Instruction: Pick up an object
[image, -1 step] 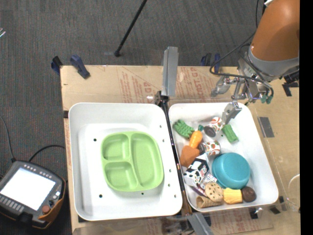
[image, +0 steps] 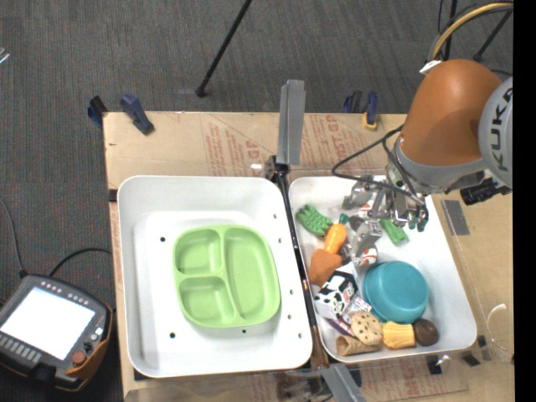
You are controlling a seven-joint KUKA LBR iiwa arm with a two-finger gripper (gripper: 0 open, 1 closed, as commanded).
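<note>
Orange carrot lies just left of and below my gripper, in the right bin. Finger state: I cannot tell, clutter obscures them. I should descend centred, clear of the green brick and teal bowl.

I see a green divided plate resting in the left white bin, blue clamps on the cardboard-topped desk, and a teach pendant on the floor.
</note>
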